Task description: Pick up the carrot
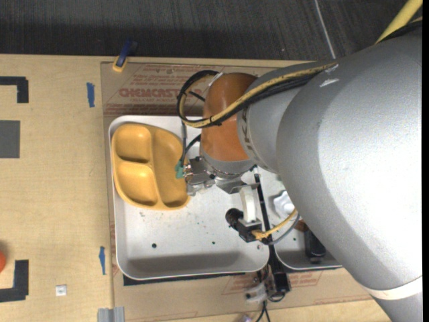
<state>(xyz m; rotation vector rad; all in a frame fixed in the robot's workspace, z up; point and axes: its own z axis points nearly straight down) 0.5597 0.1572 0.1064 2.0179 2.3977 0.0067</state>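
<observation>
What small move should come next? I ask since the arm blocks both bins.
Probably lift and draw back rightward: the arm hangs over the left bin beside a yellow dish and hides most of the right bin, so the carrot may lie under it.

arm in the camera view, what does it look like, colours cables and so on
The arm is a bulky, smooth, rounded grey shell. Above the wrist sits a glossy orange band. Black and yellow cables run along the grey link and loop across the orange band. A thicker yellow cable leads off toward the top right corner. No markings are legible on it.
</observation>
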